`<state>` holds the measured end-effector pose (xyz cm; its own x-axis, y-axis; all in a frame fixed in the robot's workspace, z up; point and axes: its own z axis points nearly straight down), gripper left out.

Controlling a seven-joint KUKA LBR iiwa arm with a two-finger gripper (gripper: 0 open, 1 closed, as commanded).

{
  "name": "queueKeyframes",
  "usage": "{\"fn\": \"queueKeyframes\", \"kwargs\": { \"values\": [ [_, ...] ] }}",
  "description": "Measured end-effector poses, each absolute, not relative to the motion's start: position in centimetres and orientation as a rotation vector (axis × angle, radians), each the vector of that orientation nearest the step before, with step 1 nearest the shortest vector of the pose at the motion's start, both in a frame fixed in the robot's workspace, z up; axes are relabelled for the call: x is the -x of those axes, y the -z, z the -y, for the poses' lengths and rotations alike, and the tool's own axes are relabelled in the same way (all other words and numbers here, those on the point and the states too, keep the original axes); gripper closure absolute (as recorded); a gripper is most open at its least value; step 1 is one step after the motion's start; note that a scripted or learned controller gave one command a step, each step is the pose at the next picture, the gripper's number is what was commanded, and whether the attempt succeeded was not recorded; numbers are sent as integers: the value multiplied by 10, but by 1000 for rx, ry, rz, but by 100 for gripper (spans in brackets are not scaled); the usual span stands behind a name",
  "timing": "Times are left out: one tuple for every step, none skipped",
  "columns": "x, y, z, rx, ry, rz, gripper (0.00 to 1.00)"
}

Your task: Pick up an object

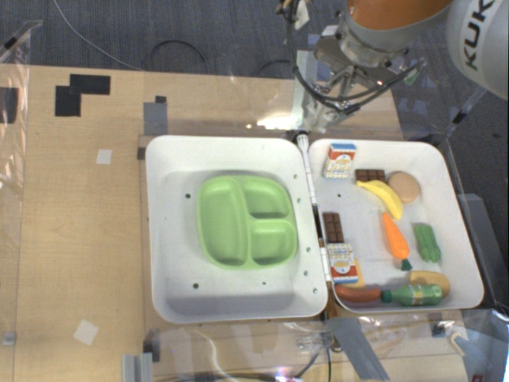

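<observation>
On the wooden surface, the left bin holds a green divided tray. The right bin holds toy food: a chocolate bar by the divider, a banana, a carrot. Beyond the bins' far edge hangs the hand; whether it is spread or closed, I cannot tell.

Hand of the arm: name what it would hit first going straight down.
Likely the bench edge behind the right bin, near the milk carton; the hand points down there, though depth is unclear.
</observation>
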<state>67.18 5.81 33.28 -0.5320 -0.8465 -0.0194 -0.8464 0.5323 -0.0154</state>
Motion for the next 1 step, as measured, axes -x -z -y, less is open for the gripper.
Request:
{"fn": "queueKeyframes", "kwargs": {
  "values": [
    [-674, -347, -59, 1501, 10, -2718, 100]
  ]
}}
